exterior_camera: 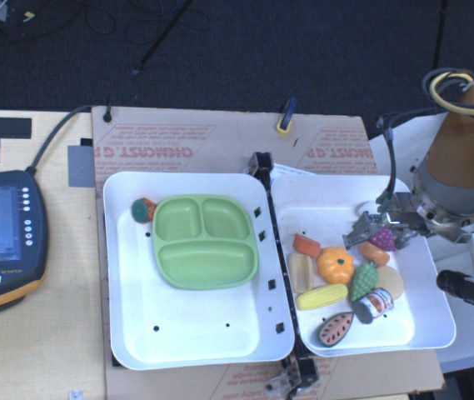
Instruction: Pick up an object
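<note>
The grey metal two-finger gripper sits low in the right shallow white plastic bin, over a small purple grape-like toy among toy foods; whether it grips is unclear. Judging by this, the grasp is underway; next comes a clean lift. The brown cardboard sheet bears upside-down red print, illegible.

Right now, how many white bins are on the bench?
2. The left bin holds a green divided plate; the right bin beside it holds the toy food pile, with the gripper low over it.
</note>
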You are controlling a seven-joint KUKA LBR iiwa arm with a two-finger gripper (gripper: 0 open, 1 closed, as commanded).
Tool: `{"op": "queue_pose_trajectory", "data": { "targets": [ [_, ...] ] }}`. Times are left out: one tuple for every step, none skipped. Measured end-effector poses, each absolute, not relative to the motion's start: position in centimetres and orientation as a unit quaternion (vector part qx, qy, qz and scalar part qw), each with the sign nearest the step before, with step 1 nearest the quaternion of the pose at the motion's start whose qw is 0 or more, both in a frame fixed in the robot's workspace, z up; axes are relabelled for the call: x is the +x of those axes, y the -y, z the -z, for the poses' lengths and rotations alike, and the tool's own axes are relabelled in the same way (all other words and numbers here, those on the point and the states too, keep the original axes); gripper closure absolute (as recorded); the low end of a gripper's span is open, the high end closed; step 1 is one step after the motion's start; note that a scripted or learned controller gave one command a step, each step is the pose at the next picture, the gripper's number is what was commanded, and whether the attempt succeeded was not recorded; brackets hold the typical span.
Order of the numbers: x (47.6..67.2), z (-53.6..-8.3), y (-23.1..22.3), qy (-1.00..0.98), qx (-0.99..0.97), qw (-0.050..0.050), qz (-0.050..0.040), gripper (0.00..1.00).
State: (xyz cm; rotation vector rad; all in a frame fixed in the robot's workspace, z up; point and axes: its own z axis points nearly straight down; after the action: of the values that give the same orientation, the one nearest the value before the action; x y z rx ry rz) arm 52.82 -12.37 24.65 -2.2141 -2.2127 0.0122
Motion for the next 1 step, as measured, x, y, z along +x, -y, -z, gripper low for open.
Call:
{"op": "queue_pose_trajectory", "data": {
  "targets": [
    [53.00,-25.15,12.40,0.707,-0.707,0.002,-0.0010,0.00]
  ]
}}
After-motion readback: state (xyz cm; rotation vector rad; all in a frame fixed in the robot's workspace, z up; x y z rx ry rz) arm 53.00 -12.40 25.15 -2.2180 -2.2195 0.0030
